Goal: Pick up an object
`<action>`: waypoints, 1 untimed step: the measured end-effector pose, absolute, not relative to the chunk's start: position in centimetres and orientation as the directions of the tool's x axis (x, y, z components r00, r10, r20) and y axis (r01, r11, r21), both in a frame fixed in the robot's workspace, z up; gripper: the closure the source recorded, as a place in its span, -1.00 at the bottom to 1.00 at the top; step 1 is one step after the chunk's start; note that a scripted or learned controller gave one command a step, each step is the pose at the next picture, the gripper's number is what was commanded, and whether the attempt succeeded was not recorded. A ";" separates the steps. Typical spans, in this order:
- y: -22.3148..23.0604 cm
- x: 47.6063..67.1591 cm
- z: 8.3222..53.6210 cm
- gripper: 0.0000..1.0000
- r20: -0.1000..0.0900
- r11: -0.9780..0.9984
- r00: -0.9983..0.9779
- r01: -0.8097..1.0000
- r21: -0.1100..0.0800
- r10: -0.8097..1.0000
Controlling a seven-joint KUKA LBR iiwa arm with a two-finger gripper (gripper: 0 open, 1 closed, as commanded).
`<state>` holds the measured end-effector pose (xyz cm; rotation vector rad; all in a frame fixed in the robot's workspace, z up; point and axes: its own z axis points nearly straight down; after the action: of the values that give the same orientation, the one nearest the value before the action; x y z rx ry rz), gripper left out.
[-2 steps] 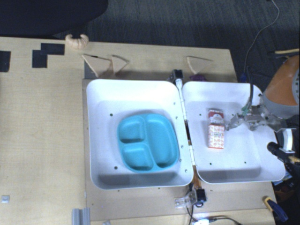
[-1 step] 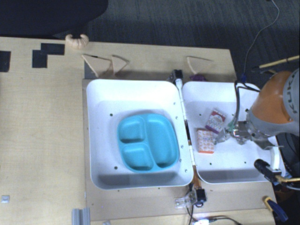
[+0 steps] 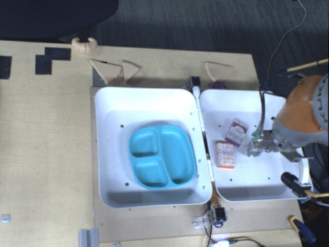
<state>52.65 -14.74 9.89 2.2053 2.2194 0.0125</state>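
In the right bin (image 3: 241,189) lie two small packets: an orange-and-white one (image 3: 225,154) near the bin's left side and a red-and-white one (image 3: 236,133) just above it, tilted. My gripper (image 3: 255,147) is low in the right bin, just right of both packets and apart from them. The grey arm with its orange band (image 3: 300,109) comes in from the right and covers the wrist. Nothing shows between the fingers.
The left bin (image 3: 110,138) holds a blue three-compartment tray (image 3: 162,156). A black divider bar (image 3: 201,133) runs between the bins. Cables and clips sit at the bench's front edge and right side. The wooden bench stretches to the left.
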 end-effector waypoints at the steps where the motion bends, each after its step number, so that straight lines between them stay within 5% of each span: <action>1: -20.5 53.1 13.7 1.00 -0.002 0.002 -0.002 1.000 0.004 1.000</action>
<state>53.11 -20.49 13.71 2.2159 2.2215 0.0018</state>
